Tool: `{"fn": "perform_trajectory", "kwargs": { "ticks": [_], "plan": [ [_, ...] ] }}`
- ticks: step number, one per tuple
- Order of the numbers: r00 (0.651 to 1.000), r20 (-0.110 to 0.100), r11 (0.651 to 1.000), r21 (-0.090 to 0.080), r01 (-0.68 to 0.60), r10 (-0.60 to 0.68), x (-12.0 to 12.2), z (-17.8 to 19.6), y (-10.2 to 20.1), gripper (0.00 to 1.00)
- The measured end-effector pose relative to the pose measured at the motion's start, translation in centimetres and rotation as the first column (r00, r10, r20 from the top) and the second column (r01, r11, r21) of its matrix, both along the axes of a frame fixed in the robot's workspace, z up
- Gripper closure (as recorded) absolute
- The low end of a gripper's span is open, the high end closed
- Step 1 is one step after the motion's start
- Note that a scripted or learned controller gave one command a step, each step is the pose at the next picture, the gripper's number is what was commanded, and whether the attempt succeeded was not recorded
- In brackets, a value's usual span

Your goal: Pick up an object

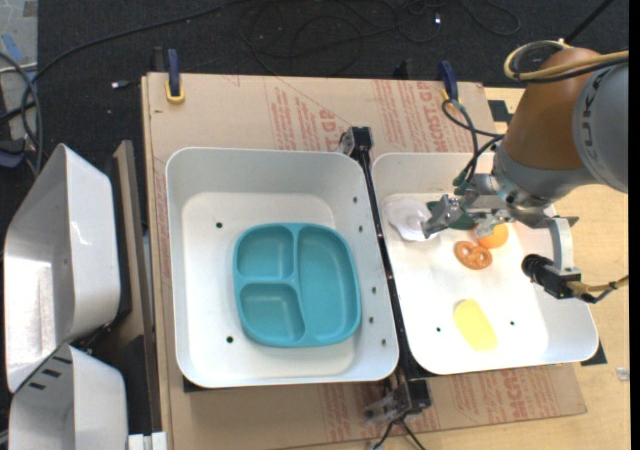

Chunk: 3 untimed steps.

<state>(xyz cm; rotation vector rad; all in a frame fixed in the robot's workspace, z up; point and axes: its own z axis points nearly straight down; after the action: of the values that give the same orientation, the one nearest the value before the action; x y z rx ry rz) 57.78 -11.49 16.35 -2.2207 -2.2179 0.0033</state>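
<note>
Left bin [190, 238]: a smooth teal divided plate [297, 284], centre frame. Right bin [560, 343]: the hand [440, 219] hovers over a glossy white object [407, 221]; whether it is clenched cannot be told. An orange ring [473, 256] lies just lower right; a yellow oblong [475, 325] farther down.

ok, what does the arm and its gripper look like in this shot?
The arm is a bulky rounded grey casing with a wide orange band above the wrist and part of dark lettering on the grey shell. Thin yellow and black cables loop over its top and side. The gripper is a small metallic grey assembly with dark fittings; a white bracket with a black cylindrical part hangs beside it.
</note>
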Motion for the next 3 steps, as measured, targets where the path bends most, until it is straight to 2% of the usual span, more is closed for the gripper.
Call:
{"fn": "perform_trajectory", "kwargs": {
  "ticks": [1, 2, 3],
  "plan": [
    [1.0, -0.001, 1.0, 0.0, 0.0, 0.0, -0.6, -4.5, -0.2, 0.0],
    [1.0, 0.004, 1.0, -0.001, 0.001, -0.001, -0.4, -3.2, -0.2, 1.0],
    [1.0, 0.01, 1.0, -0.002, 0.0, 0.0, -0.9, 2.9, -0.5, 1.0]
  ]
}}
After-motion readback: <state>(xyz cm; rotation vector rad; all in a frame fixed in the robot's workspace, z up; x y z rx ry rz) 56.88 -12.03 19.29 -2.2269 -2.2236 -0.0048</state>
